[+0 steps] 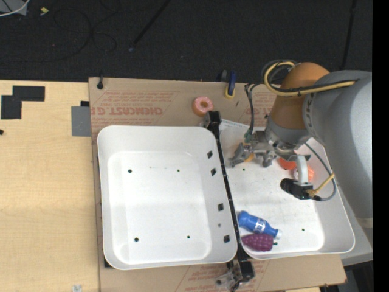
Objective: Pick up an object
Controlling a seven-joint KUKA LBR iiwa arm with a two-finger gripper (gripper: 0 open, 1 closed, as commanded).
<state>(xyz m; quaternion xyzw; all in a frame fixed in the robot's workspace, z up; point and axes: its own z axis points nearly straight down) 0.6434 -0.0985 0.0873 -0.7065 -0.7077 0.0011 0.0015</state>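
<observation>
Camera view: gripper (252, 154), state unclear, hangs low at the right bin's (340, 239) twelve o'clock; blue bottle (258, 224) and purple grapes (258, 243) wait at seven o'clock, likely untargeted.

You see a bulky grey arm (346, 132) with an orange band (301, 93); yellow-black cables loop at its twelve o'clock side.

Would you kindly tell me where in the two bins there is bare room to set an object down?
The left bin is bare floor wall to wall. In the right bin, the gripper and orange object crowd the top, blue bottle and purple grapes the lower left; bare floor lies between, toward the lower right.
</observation>
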